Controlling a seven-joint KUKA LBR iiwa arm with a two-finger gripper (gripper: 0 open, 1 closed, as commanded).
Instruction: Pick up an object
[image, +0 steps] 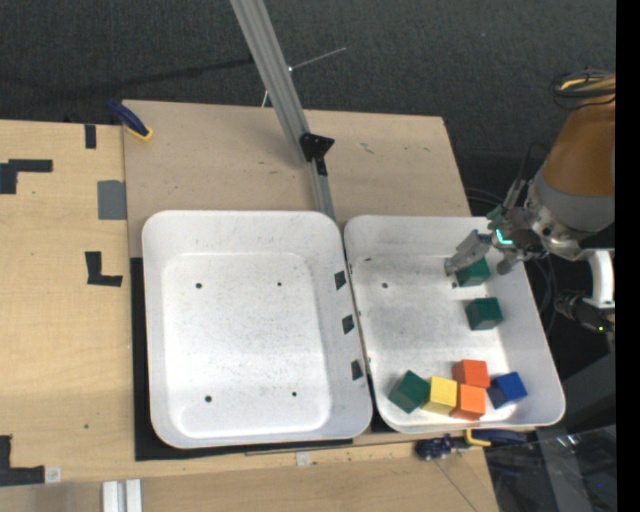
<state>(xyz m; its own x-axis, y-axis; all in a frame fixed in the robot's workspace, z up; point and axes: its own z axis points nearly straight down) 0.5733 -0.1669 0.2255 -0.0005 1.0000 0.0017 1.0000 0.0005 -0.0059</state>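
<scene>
My gripper (483, 262) hangs over the upper right part of the right bin (400, 260), reaching in from the right. A dark green block (474, 270) sits between its two grey fingers (463, 256), and the gripper is shut on it. I cannot tell whether the block is off the bin floor. A second dark green block (484, 313) lies on the bin floor just below the gripper. A cluster rests at the bin's near edge: a green block (408, 390), a yellow block (441, 392), two orange blocks (471, 386) and a blue block (508, 387).
The left bin (240, 330) lies beside the right one, with a raised rim between them. A slanted metal rail (285, 85) runs down to the bins' top junction. The arm's orange band (585, 150) stands at the right edge.
</scene>
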